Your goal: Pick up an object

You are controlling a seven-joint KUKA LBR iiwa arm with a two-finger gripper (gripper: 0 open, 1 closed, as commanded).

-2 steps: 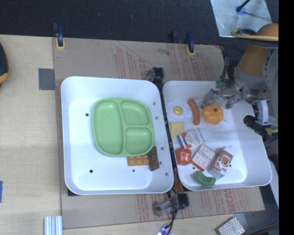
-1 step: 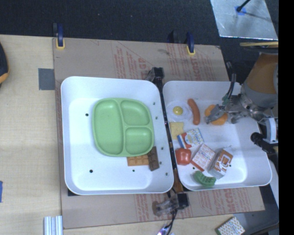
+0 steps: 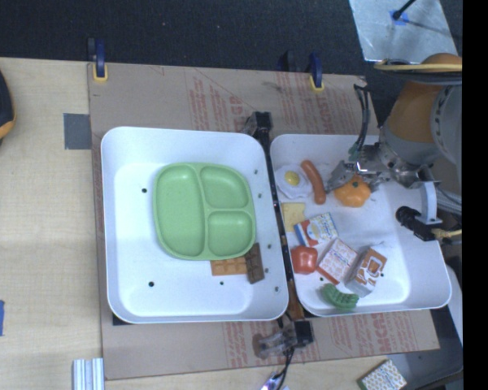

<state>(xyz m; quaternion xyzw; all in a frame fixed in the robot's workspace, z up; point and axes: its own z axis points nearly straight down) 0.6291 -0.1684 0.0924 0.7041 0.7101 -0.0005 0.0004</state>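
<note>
Spanning a wood bench, cardboard sheet, dark floor

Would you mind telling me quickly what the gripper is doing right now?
Gripper: low in the right bin, beside the orange toy; a grasp cannot be told.

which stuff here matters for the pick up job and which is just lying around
Belongs to the job:
- the hand, low in the right white bin
- orange rounded toy fruit beside it
- reddish sausage, fried egg toy, red pepper-like toy, small cartons

Lying about:
- green divided plastic tray in the left white bin
- blue clamps
</note>
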